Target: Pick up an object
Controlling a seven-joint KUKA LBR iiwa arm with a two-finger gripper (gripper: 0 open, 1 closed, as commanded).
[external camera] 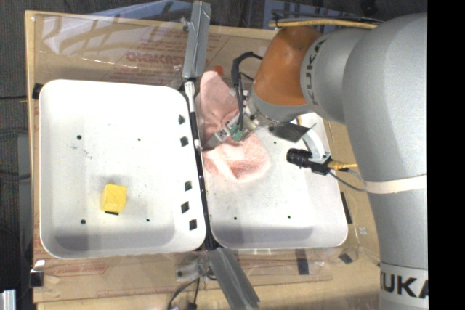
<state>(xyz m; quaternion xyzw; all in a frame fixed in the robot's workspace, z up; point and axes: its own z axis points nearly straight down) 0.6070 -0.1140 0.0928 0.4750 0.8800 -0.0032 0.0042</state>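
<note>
grey arm [378,112] lettered KUKA, pincer [234,131] on pink cloth [231,149]

A block [114,198] lies in the left bin [73,112]; a cloth [231,145] lies in the right bin [305,214], against the wall between the two bins.

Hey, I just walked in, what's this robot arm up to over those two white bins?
A grey KUKA arm is reaching from the right into the right bin, with its claw down on a pink cloth bunched against that bin's left wall. Whether it has actually caught the cloth can't be made out from this angle. In the left bin, a small yellow block sits untouched near the front.
</note>
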